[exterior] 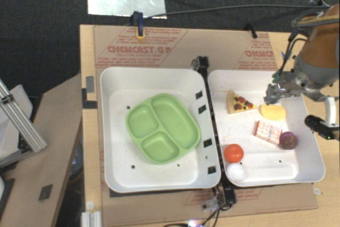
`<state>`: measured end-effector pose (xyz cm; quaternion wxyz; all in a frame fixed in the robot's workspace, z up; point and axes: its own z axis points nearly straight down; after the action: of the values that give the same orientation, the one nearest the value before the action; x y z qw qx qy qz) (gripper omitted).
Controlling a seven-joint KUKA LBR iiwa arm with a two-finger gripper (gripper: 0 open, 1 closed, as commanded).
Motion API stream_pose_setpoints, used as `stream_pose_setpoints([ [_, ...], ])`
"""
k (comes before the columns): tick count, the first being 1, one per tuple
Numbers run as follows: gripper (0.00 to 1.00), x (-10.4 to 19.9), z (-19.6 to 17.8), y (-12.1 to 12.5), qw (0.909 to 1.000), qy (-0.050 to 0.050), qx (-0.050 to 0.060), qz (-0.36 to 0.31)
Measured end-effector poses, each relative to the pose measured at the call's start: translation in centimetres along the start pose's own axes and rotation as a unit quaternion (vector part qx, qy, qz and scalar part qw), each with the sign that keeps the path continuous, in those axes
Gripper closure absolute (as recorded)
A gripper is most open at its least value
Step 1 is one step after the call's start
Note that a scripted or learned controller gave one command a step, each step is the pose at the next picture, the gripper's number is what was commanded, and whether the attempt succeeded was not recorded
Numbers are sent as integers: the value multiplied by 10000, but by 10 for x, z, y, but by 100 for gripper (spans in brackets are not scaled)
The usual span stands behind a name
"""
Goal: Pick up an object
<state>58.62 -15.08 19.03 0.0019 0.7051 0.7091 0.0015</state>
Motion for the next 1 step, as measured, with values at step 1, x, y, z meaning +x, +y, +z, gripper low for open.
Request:
stream_pose_setpoints([
  [1,100,0,-54,2,10000,-4,-9,-2],
])
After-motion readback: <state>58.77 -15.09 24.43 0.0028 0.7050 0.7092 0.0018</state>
